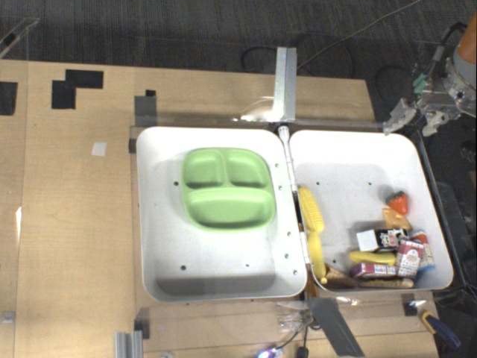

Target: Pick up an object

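The right bin (350, 151) holds a pile of small toy foods in its near right corner: a red and orange piece (399, 202), a white block (366, 240), a yellow banana (373, 258) and small printed cartons (408, 258). Along its left wall lie a corn cob (311, 209) and a second yellow piece (316, 253). My gripper (412, 118) hangs above the far right corner of this bin, well apart from the pile. Its two fingers stand spread with nothing between them.
A green divided plate (227, 187) lies in the left bin (160, 200). A metal post (286, 84) rises behind the seam between the bins. Cables run over the dark floor at the back right. The wooden bench (67, 215) spreads out to the left.
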Controlling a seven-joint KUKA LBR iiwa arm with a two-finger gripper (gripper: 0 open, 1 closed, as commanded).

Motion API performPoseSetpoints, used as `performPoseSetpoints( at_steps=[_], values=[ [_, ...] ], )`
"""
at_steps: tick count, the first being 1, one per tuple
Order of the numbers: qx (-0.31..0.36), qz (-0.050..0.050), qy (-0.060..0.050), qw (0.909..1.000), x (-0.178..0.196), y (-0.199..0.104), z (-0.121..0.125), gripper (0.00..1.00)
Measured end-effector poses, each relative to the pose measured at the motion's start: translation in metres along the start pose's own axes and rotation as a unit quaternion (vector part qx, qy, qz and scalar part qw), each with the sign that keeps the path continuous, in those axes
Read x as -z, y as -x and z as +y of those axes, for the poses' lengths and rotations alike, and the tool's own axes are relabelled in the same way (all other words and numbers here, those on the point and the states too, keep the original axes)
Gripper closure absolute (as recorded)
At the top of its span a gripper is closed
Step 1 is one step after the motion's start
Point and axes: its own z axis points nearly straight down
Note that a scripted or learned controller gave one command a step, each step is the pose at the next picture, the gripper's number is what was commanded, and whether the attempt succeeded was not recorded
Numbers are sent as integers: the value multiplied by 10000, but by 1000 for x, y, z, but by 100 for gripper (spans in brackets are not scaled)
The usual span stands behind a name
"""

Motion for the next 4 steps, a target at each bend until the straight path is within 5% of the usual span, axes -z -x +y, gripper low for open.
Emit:
performPoseSetpoints(
  at_steps=[1,2,3,4],
  values=[
    [-1749,4,-20,9846,-118,-27,-75,0],
    [534,-4,44,9986,-177,-31,-122,0],
    [2595,-12,79,9657,-176,-14,-150,0],
    [403,-16,66,9992,-177,-66,-143,0]
  ],
)
